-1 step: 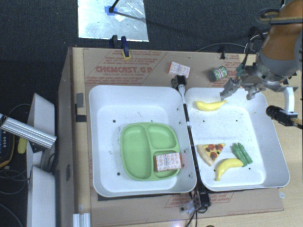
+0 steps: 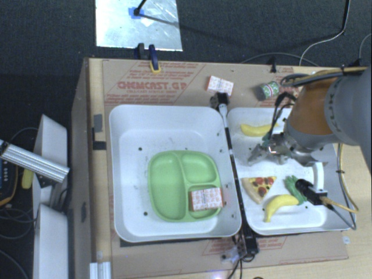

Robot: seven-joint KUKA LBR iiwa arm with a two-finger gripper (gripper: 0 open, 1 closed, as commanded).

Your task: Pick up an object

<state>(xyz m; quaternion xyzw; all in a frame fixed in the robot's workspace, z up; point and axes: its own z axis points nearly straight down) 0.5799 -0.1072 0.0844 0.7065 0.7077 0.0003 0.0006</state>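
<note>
- Grey and fat, the robot arm is the thing closest to the camera. It reaches over the right bin from the bench's right edge, with an orange band just above its wrist.
- Its claw hangs low in the middle of the right bin. Whether it is open or shut, and whether it has hold of anything, I cannot tell.
- Just past the claw, near the far edge of that bin, lies a small yellow banana. It looks smooth and curved.
- Just on the near side of the claw lies a flat toy pizza slice, a triangle with red dots.
- By the near edge of the right bin lies a bigger banana, and next to it a green thing I cannot name.
- What could go wrong: I think the smooth round bananas could slip out of a pinch and roll. The pizza looks too flat to grab easily. The claw could also push a toy against the bin wall.
- In the left bin, a light green tray with split parts holds a little patterned box in its near right part.
- Past the bins, on the brown board, sit a second patterned box and a small green can.
</note>
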